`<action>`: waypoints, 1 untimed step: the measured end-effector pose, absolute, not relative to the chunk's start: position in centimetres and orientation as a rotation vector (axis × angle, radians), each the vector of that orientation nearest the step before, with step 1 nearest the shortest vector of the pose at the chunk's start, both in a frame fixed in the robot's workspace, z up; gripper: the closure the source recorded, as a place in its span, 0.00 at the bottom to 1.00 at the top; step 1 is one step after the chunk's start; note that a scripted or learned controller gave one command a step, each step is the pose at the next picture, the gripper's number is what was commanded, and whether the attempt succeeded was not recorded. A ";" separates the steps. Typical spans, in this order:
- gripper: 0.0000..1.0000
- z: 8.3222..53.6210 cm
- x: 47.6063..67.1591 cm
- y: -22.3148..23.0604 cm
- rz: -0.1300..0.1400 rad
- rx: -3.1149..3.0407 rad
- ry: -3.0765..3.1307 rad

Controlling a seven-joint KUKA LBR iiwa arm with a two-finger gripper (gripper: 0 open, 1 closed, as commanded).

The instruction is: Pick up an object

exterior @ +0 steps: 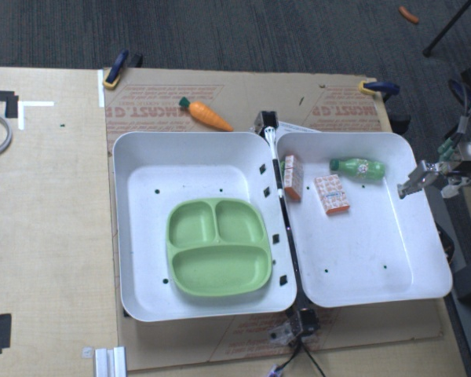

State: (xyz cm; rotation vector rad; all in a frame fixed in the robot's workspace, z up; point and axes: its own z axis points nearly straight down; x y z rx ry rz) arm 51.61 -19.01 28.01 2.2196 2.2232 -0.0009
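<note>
My two-finger metal gripper [416, 181] hung just outside the right rim of the right-hand shallow white bin [377, 289], clear of everything; how wide I stood, I could not tell, and I held nothing. The pickable things lay bunched near that bin's far edge: a green plastic bottle [358, 167], a small red-and-white carton [332, 194], and a slim box [292, 177] against the left wall.

Two bins [133, 210] [424, 265], plate [218, 246], bottle [358, 167], two cartons [292, 177] [332, 194], carrot [206, 114]
</note>
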 end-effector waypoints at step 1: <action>0.00 15.9 59.2 -13.0 -0.001 2.275 2.167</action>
